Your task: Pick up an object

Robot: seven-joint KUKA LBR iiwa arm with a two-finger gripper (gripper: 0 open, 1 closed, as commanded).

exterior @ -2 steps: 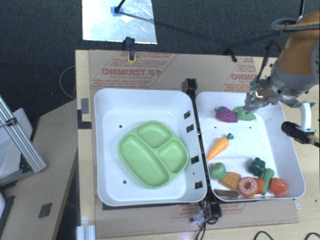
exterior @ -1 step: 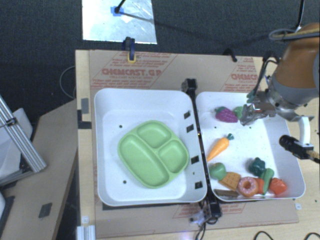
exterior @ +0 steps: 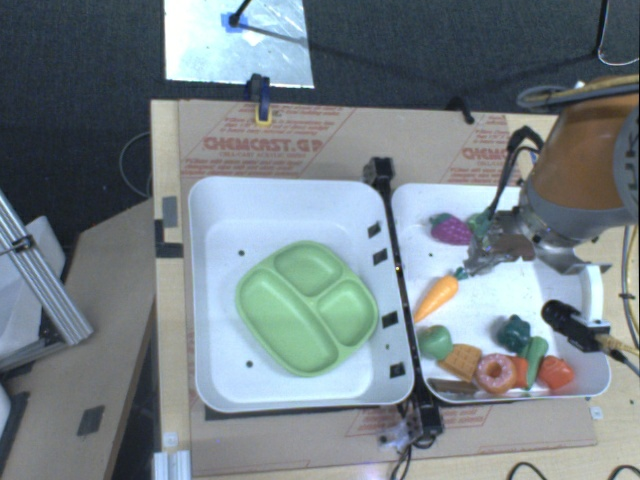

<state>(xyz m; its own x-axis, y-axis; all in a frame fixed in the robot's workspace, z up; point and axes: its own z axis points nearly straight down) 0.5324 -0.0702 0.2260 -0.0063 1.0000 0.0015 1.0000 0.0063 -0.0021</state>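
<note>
Reaching in from the right, the arm hung over the right bin, its orange band high above the far right corner and the grey wrist angled down and leftward. The gripper sat low over the bin's upper middle, just off the leafy end of the carrot; whether its tips were spread or pressed together could not be told, the metal parts blurring into one another, and nothing showed between them. Taking the carrot as landmark: it lay slanted near the bin's left wall, green top toward the gripper. Purple grapes sat above it, near the far wall and just left of the gripper. Below it a green round piece touched a waffle-like cracker, with a pink doughnut beside that, all crowded along the near wall. Farther right of those were a dark green vegetable and an orange-red piece. Bare white floor lay right of the carrot, under the wrist. Left of the carrot, across the divider, the left bin held a green sectioned plate with open floor all round it.
</note>
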